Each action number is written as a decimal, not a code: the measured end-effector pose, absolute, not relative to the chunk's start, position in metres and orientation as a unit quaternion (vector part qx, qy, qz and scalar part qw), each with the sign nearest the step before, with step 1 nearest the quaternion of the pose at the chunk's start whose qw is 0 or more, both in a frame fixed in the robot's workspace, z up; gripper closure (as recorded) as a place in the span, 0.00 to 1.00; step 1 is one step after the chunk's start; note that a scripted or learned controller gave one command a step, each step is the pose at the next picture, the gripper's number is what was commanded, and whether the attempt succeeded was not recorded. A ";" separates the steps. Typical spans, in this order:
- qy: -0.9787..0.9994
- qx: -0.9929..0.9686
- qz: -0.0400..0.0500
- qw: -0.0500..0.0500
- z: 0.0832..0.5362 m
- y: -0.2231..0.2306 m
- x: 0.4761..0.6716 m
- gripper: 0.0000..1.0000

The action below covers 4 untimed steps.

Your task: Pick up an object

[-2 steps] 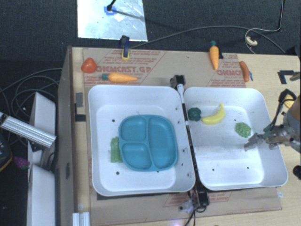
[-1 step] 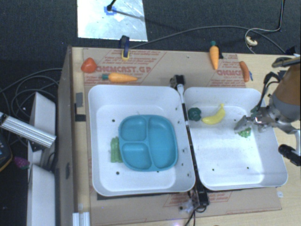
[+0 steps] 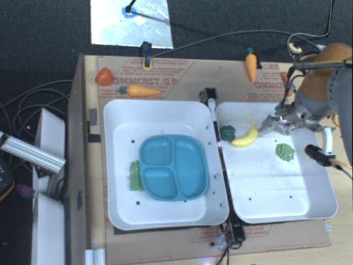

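Two shallow white bins sit side by side on the bench. The left bin [image 3: 118, 148] holds one blue divided plate [image 3: 172, 167] with three compartments, lying flat near the middle. One pale green piece [image 3: 135, 176] lies against the plate's left edge, touching it.

The right bin [image 3: 287, 200] holds three items, all in its upper half. One yellow banana [image 3: 246, 137] lies tilted near the bin's upper left. One dark green lump [image 3: 227, 132], broccoli-like, sits just beside the banana's left end, close to the divider between the bins. One light green bumpy cluster [image 3: 285, 152] lies apart from both, toward the right side. These three are the candidates for picking.

Outside the bins, on the cardboard board behind them: one red-orange tomato-like item [image 3: 104, 77] at the left corner, one carrot [image 3: 142, 91] lying flat beside it, and a second carrot [image 3: 251, 65] standing lengthwise near the right. Carrots counted: two.

The gripper [image 3: 274, 123] sits low over the right bin's upper edge, just right of the banana and above the light green cluster. Its metal fingers appear spread, with no item seen between them.
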<state>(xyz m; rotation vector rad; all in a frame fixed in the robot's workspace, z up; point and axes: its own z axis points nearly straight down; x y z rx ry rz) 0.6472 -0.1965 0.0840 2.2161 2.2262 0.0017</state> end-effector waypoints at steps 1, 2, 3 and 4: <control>0.708 0.707 0.000 0.001 0.085 -0.179 0.593 0.00; 0.708 0.707 0.000 0.000 0.084 -0.193 0.539 0.00; 0.708 0.706 0.001 0.002 0.095 -0.193 0.540 1.00; 0.709 0.706 0.002 0.001 0.186 -0.079 0.619 1.00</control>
